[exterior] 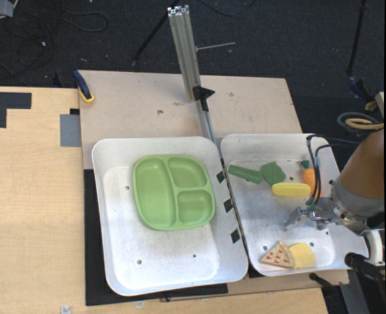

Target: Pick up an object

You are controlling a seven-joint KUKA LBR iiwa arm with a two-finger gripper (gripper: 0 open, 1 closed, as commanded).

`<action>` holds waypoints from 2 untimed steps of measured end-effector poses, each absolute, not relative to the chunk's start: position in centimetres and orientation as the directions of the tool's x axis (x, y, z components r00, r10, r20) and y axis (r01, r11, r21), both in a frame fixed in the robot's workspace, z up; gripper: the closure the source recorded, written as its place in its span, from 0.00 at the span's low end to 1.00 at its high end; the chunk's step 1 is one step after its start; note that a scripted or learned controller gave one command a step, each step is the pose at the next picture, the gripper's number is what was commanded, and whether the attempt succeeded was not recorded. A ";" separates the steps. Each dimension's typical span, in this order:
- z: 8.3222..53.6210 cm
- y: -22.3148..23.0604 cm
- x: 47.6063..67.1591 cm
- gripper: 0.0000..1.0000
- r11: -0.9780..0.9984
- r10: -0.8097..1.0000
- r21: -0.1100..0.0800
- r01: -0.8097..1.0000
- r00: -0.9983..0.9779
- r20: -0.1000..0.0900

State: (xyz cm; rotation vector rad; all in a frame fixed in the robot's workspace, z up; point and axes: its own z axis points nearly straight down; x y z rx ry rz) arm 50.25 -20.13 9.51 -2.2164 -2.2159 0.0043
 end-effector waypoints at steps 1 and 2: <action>9.2 -20.2 50.4 0.00 -0.001 1.000 -0.002 1.000 0.001 0.002; 10.3 -20.1 50.6 1.00 -0.003 1.000 0.004 1.000 0.003 0.005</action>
